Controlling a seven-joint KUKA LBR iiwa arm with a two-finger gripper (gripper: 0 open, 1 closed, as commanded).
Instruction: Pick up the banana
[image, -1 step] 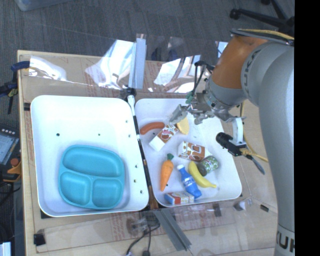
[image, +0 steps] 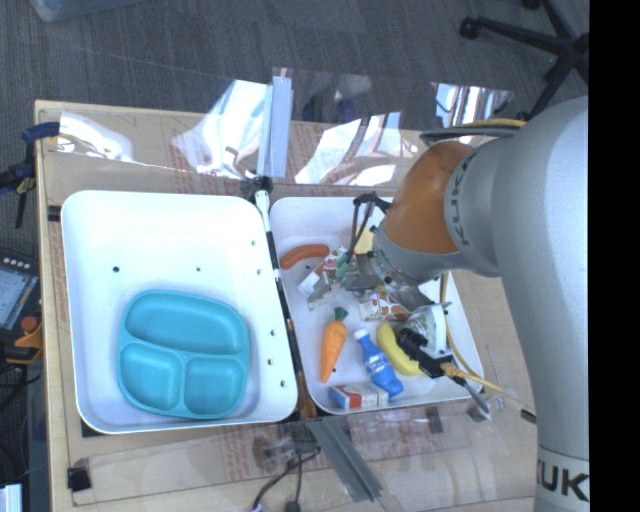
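Camera view, one bench, two shallow white bins side by side.

1. Left bin (image: 85, 225): holds a blue sectioned tray (image: 185, 352), lying flat toward the near end.
2. Right bin (image: 303, 335): crowded with small items, listed below.
3. Banana (image: 390, 348): yellow, lying in the near right part of the right bin, just beside the blue bottle and partly covered by the robot's own hardware. It rests in the bin, not lifted.
4. Blue bottle (image: 376, 366): white cap, lying tilted, between the banana and the carrot.
5. Carrot (image: 332, 346): orange with a green top, lying lengthwise near the bin's middle.
6. Sausage (image: 303, 255): reddish, at the far left of the right bin.
7. Small carton (image: 358, 397): red, white and blue, against the near wall.
8. Arm (image: 520, 200): grey with an orange band, reaching in from the right over the right bin.
9. Gripper (image: 336, 276): low over the far half of the right bin, near the sausage and apart from the banana. Whether it is open or closed I cannot tell from here.
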